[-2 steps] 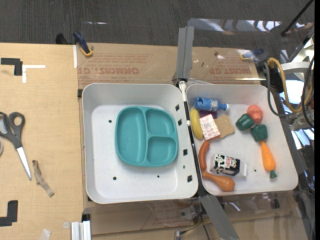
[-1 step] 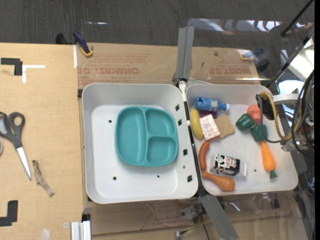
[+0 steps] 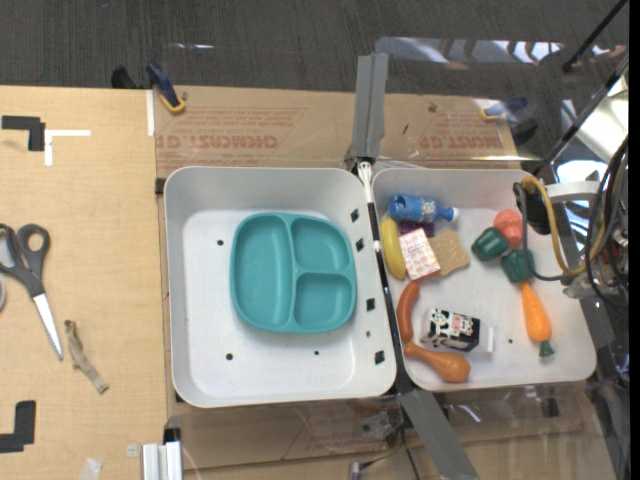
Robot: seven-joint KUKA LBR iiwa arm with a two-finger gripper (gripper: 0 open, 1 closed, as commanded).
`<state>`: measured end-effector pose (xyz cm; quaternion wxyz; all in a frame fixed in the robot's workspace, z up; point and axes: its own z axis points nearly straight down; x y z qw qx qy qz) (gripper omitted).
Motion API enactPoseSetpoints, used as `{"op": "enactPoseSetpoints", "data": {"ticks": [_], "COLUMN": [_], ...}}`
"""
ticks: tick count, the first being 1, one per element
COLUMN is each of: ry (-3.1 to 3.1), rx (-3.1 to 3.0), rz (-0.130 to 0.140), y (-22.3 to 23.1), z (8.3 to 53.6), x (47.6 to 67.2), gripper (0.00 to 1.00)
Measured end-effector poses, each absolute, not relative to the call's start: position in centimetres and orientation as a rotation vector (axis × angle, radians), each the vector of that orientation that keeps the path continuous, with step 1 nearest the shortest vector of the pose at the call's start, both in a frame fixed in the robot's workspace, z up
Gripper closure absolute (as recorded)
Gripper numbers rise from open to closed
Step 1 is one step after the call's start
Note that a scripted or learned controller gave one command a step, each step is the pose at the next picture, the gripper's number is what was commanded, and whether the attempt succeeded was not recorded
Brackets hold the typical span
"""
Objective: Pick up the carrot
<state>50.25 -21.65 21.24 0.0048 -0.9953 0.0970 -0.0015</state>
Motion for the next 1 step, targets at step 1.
{"op": "enactPoseSetpoints", "data": {"ticks": [1], "ry": [0.314], "rx": [-3.118], "rz": [-0.004], "y": [-22.08], "z": [31.59], "x": [49.12], "gripper": [1.00]}}
